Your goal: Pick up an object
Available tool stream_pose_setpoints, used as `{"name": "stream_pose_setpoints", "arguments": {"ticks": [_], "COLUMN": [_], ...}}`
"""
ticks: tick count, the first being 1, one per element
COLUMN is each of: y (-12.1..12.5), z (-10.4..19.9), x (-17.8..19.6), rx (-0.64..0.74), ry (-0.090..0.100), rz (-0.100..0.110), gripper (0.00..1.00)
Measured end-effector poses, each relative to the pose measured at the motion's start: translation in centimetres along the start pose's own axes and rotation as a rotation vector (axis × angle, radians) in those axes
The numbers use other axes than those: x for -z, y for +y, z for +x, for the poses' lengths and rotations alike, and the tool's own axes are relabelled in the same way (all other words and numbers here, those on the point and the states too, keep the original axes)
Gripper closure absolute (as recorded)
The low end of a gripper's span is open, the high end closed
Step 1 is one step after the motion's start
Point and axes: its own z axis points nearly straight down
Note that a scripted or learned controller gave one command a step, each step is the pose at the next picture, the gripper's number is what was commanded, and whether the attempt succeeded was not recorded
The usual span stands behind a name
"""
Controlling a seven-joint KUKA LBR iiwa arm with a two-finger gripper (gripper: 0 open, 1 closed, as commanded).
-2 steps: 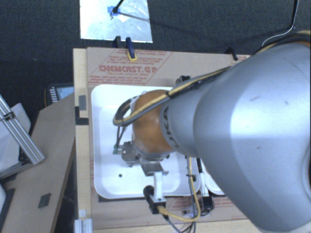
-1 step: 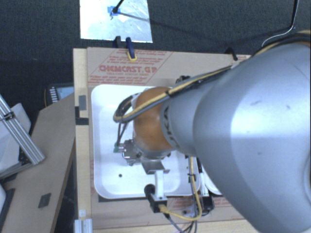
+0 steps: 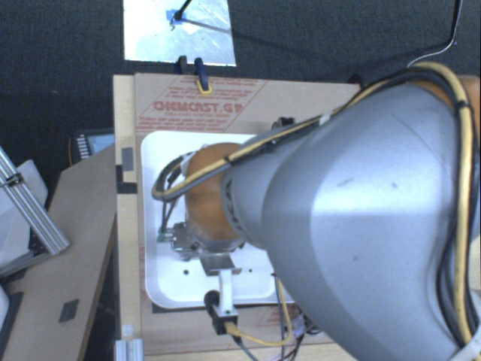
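Hanging over the white bin (image 3: 152, 164), the grey arm (image 3: 361, 216) covers most of that bin's floor, and its orange band (image 3: 204, 190) sits above the bin's middle. Just below the band, toward the bin's left wall, the metal body of the pincer (image 3: 179, 238) points down into the bin. Whether the pincer is wide, narrow or closed on something cannot be told, since the wrist hides its working end.

The bare strips of the bin's floor along its left wall and near edge carry only a couple of small dark specks, too small to name. So I judge that the object to be picked lies directly beneath the pincer, inside the bin and left of its centre, hidden by the wrist. The coming move turns on that vertical relation, with the thing below and the pincer above. How close the two are is hidden, and the object's long axis cannot be read.

The bin rests on a brown cardboard sheet (image 3: 225, 100) with red lettering, which lies on the counter (image 3: 68, 277).
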Motion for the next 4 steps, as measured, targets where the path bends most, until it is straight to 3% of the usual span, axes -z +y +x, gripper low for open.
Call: {"name": "stream_pose_setpoints", "arguments": {"ticks": [1, 3, 4], "y": [0.1, 0.1, -0.1], "z": [0.0, 0.0, -7.5], "x": [13.0, 14.4, 8.4], "rx": [-0.001, 0.001, -0.009], "ry": [0.004, 0.003, -0.003], "rz": [-0.009, -0.002, 0.004], "gripper": [1.00, 1.00, 1.00]}}
